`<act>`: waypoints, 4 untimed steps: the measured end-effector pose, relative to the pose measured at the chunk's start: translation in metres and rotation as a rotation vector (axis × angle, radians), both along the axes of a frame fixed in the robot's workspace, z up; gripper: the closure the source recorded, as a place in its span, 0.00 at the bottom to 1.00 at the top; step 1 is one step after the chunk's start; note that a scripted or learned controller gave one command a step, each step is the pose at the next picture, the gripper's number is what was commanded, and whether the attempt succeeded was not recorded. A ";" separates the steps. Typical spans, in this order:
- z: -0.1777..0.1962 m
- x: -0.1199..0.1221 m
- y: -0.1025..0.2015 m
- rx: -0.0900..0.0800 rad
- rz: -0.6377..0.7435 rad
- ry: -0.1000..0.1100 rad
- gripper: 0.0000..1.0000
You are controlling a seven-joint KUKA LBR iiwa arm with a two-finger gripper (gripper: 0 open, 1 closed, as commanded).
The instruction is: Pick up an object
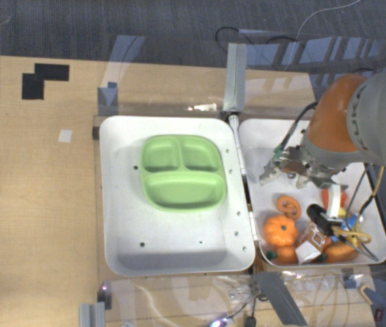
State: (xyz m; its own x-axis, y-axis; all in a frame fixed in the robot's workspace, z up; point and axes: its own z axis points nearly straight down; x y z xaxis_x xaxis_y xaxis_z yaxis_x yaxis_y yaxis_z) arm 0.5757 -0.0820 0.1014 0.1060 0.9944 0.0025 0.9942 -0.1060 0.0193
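The right white bin [254, 142] holds several small things along its near side. An orange pumpkin [280, 229] stands at the near left. Just behind it lies an orange disc with dark marks [288, 205]. A white and brown box [308, 248] and an orange piece [340, 252] rest by the near rim. My gripper [273, 172] hangs over the middle of this bin, pointing left, above and behind the disc. Nothing shows in its grasp.
A green divided plate [181, 171] lies in the left white bin [121, 237]. A metal post [235, 77] rises behind the wall between the bins. The grey arm with its orange band [332, 118] covers the right bin's far right part.
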 end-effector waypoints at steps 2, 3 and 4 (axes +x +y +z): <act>-0.010 -0.081 -0.009 -0.009 0.355 -0.006 0.00; 0.002 -0.078 -0.007 -0.008 0.357 -0.013 1.00; 0.085 -0.015 0.044 -0.004 0.366 0.013 1.00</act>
